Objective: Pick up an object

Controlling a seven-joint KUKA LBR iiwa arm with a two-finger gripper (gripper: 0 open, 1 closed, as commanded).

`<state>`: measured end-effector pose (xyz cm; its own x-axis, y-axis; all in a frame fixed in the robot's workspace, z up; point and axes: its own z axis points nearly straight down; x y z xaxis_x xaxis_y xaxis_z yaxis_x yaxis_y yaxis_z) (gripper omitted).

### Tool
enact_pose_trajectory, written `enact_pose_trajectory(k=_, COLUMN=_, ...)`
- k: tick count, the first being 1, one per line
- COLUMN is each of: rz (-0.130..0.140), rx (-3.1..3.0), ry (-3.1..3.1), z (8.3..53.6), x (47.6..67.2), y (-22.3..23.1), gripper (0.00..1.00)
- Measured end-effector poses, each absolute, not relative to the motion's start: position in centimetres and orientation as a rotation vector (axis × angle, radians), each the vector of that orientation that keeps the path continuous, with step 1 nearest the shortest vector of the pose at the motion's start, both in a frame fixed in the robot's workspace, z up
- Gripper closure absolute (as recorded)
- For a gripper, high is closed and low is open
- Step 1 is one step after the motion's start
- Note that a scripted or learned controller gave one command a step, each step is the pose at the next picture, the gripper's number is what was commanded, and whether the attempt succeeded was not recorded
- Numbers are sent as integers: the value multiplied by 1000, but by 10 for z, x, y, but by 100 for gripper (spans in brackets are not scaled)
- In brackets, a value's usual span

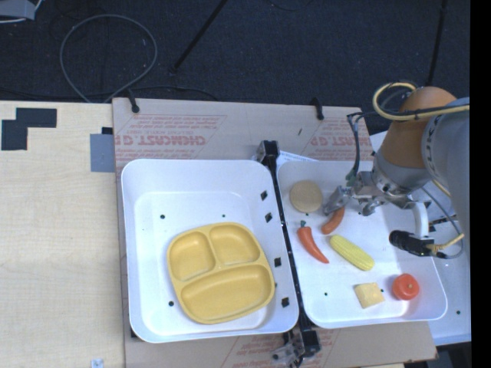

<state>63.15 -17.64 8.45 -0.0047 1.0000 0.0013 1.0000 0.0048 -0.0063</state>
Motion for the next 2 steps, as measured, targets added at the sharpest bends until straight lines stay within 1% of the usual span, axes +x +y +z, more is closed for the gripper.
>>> enact_pose_trajectory(k=1, rz=2, rx=-2213, ry=-2225, z=97, x=632, y=-177, gripper=100)
enact_pose_trajectory(k=2, rz=-2, rx=-2225, ry=-2221, z=143, x=627, y=-180, gripper=100)
